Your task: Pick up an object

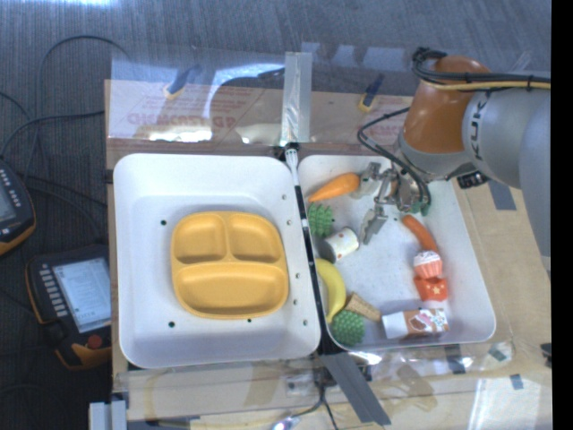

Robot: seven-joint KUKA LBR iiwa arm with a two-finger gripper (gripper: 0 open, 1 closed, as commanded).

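1. Orange is crowded here, so I pick the target with care: the carrot (pixel 335 186) lies at the far left of the right bin (pixel 474 267), just beside my gripper (pixel 383 206), and it is the nearest candidate.
2. The fingers look parted and empty, with one finger (pixel 372 225) pointing down toward the bare bin floor near the small white cylinder (pixel 341 241).
3. I judge the grasp is not yet made, so centring comes first: the carrot should sit between the fingers across its narrow width.
4. The green broccoli piece (pixel 320 217) lies near the carrot, and the bin wall is close; a straight descent avoids both.
5. The yellow tray (pixel 230 264) in the left bin (pixel 134 240) is well apart.
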